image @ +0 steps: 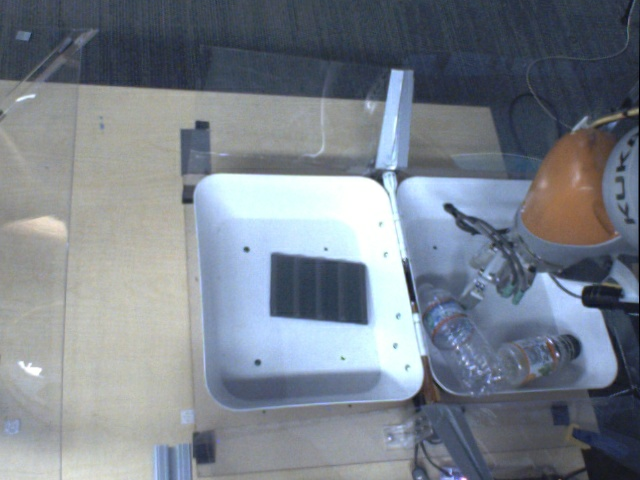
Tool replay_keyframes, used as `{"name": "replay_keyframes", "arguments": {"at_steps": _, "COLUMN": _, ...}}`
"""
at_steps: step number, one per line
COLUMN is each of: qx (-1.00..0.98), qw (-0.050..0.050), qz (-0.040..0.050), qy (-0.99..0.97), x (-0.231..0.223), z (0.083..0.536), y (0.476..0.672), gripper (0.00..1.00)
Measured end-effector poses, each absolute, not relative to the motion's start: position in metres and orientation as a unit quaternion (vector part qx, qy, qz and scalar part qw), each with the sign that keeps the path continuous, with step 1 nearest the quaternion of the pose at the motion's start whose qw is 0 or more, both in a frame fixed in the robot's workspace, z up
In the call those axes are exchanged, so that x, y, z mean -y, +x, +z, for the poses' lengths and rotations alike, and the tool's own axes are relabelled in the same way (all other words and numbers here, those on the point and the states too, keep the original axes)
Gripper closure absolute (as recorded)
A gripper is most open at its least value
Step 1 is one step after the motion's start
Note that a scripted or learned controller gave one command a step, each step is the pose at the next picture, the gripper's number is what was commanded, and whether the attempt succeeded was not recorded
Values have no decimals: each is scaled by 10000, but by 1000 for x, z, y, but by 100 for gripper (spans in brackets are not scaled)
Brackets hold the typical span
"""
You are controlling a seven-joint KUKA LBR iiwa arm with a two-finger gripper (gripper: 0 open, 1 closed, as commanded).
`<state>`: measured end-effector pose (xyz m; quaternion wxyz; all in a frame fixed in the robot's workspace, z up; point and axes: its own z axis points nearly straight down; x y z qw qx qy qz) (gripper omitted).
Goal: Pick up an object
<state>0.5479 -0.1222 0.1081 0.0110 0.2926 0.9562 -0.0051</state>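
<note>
Over the right bin [440,203] on my feed, the gripper [487,280] hung low, reaching in from the right beneath the arm's orange band [570,193]. I could make out a tangle of metal and cable at the wrist, but the picture was too coarse there for me to tell how the end effector stood, and I saw nothing clearly caught in it.

Below and to the left of the gripper lay a clear plastic bottle [455,340], on its side and slanted, its cap end toward the wall shared with the left bin [225,268]. It sat near the gripper, though I could not tell whether the two touched. A second bottle [535,356], clear with a dark cap pointing right, lay along the front of the same bin, its base just beside the first bottle's lower end.

In the left bin I saw a dark ribbed rectangular pad [319,289] lying flat at about the middle of the floor, well apart from both bottles.

Both bins sat side by side on the pale wooden bench [100,268]. A narrow metal upright [394,118] stood at the back where the two bins met. Dark carpet [250,8] ran along the top of my view.
</note>
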Motion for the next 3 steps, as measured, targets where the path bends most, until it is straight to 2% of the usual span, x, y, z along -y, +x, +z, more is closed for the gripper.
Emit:
{"name": "replay_keyframes", "arguments": {"at_steps": 1, "qx": -8951, "qw": 88, "qz": 23, "qy": 4457, "x": 111, "z": 91, "y": 594, "gripper": 0}}
{"name": "replay_keyframes", "arguments": {"at_steps": 2, "qx": -9054, "qw": 84, "qz": 30, "qy": 4245, "x": 103, "z": 91, "y": 529, "gripper": 0}}
{"name": "replay_keyframes", "arguments": {"at_steps": 3, "qx": -8508, "qw": 67, "qz": 31, "qy": 5254, "x": 96, "z": 90, "y": 529, "gripper": 0}}
